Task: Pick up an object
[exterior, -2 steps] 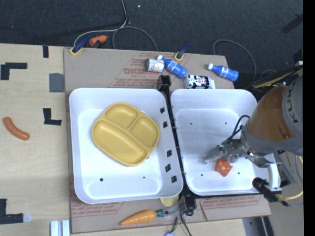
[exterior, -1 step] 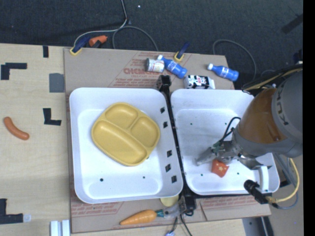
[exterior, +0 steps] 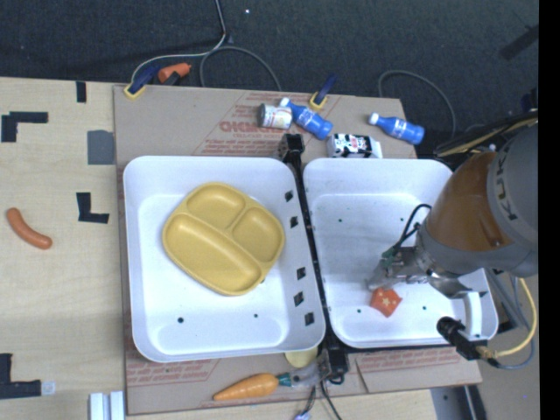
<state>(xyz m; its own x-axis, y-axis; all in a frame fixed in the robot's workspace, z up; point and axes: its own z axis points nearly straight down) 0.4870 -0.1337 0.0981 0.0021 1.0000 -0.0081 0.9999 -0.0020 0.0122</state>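
Orange block (exterior: 385, 301) sits low in rt bin (exterior: 350, 191), gripper (exterior: 391, 271) hovering right above it, almost touching; finger state can't tell. Yellow divided plate (exterior: 223, 237) in left bin (exterior: 144, 234).

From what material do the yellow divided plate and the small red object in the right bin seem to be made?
The yellow divided plate looks like moulded plastic with a matte finish: one even colour, soft rounded rims, faint sheen. The small red object, beside the claw, is probably plastic or foam: flat orange-red colour and blocky edges, but it is too small to be sure.
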